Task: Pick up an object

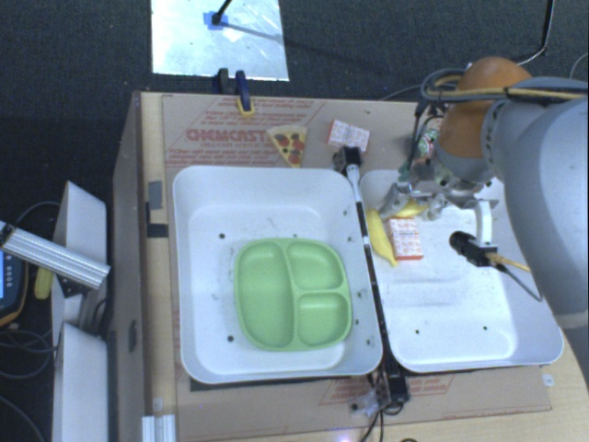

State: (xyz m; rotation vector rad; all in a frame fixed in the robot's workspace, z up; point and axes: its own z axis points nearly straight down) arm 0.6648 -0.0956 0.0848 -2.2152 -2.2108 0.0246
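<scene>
In the right bin (460, 339) a yellow banana-like thing (379, 239) lies along the left wall. Beside it is a small orange-and-white box (405, 238). My gripper (414, 201) hangs low over the bin's far left corner, just above the box and the upper end of the yellow thing. A bit of yellow shows right under the gripper. The grey arm with its orange band (479, 109) reaches in from the right and hides the bin's far right part.
The left bin (212, 210) holds a green divided plate (294, 293). On the cardboard behind the bins lie a toy pizza slice (288, 144) and a small printed card (348, 134). A blue clamp (241, 86) sits at the bench's far edge.
</scene>
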